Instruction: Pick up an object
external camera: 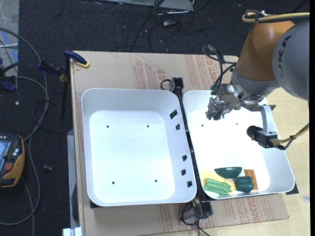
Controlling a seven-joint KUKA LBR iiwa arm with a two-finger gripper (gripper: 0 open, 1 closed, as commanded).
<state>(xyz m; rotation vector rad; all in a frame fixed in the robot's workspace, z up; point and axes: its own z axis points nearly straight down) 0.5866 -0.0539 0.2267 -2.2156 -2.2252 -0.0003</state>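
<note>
Reaching in from the right, the grey arm (275, 48) with its orange band hung over the far end of the right bin (275, 154), its gripper (216, 109) poised above the bin's bare white floor near the upper left corner. How the tool stood, spread or pressed together, could not be told from this slanted look down, and nothing showed between its tips. The objects lay well apart from it, gathered at the near end of the same bin: a light green ridged piece (217, 186) lying flat, a dark green bowl-shaped piece (229, 171) just behind it, a dark green rounded object (244, 184) beside those, and a small orange-brown block (250, 173) touching that one's far side. The left bin (93, 132) sat alongside, the two bins meeting at a dark divider (186, 141). Both rested on a cardboard-covered bench (147, 68).
</note>
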